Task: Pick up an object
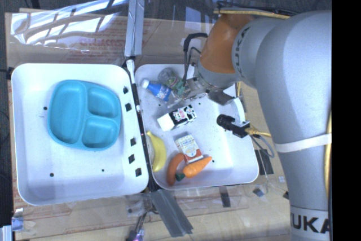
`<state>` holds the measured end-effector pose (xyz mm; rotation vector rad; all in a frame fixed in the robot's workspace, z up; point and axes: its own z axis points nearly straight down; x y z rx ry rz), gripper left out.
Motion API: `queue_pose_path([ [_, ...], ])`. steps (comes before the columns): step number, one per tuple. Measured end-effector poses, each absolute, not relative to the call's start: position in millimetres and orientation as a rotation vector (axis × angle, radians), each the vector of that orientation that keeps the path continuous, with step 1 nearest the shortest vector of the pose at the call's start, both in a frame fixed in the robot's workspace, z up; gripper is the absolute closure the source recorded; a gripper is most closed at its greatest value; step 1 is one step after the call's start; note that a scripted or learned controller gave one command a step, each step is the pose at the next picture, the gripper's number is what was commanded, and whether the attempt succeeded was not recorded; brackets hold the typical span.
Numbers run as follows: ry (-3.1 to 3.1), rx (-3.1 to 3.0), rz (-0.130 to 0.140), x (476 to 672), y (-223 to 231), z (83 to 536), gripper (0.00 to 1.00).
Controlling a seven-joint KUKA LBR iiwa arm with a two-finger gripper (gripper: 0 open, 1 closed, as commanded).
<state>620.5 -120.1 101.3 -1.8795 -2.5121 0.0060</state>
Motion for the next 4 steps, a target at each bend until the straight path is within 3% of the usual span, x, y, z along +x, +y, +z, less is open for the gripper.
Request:
queue_pose_path([
  [1, -2.513, -1.880, 0.006, 620.6, -120, 102, 0.00],
  [2, -2.515, -1.874, 0.009, 620.4, -120, 111, 1.00],
  [3, -2.516, -1.874, 0.009, 620.4, -120, 111, 0.00],
  [4, -2.275, -2.116, 0.037, 647.8, -126, 88, 0.00],
])
